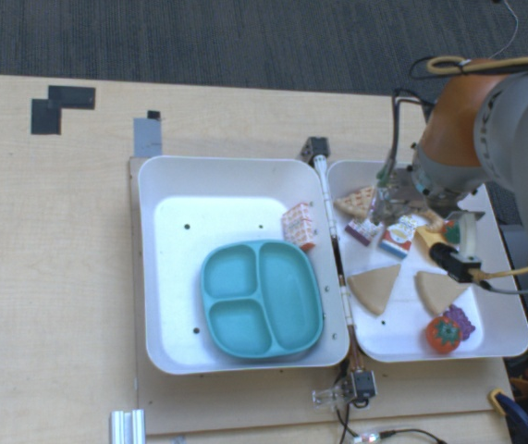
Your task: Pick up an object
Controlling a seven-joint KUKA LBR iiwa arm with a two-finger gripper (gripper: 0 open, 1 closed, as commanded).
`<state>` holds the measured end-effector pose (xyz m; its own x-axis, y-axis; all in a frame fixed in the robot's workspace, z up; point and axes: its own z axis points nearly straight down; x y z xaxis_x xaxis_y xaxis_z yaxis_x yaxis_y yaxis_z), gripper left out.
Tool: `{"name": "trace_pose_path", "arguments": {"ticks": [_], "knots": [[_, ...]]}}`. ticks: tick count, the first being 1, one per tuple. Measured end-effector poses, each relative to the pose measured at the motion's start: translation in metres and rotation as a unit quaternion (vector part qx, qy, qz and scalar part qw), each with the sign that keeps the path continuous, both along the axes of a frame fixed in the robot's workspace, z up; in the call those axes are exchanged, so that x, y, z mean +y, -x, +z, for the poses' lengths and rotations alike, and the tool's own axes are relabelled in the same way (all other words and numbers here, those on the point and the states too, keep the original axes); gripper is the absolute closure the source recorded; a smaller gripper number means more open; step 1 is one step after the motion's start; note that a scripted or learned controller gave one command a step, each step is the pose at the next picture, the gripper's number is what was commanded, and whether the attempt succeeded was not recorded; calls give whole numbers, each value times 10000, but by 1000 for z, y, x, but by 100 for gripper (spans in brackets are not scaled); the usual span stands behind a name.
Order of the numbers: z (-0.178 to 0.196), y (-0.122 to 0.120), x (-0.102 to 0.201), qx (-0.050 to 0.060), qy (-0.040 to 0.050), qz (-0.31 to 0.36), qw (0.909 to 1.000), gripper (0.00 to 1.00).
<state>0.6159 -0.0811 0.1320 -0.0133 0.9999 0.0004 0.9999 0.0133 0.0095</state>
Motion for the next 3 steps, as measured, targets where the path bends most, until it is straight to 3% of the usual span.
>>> {"name": "trace_pose_path", "arguments": {"ticks": [1,2,3], "knots": [[0,0,0,2,2,2,10000,0],[-42,-29,-7,-5,15,-32,10000,0],[-30,-30,-7,-20,19,-7,10000,100]]}}
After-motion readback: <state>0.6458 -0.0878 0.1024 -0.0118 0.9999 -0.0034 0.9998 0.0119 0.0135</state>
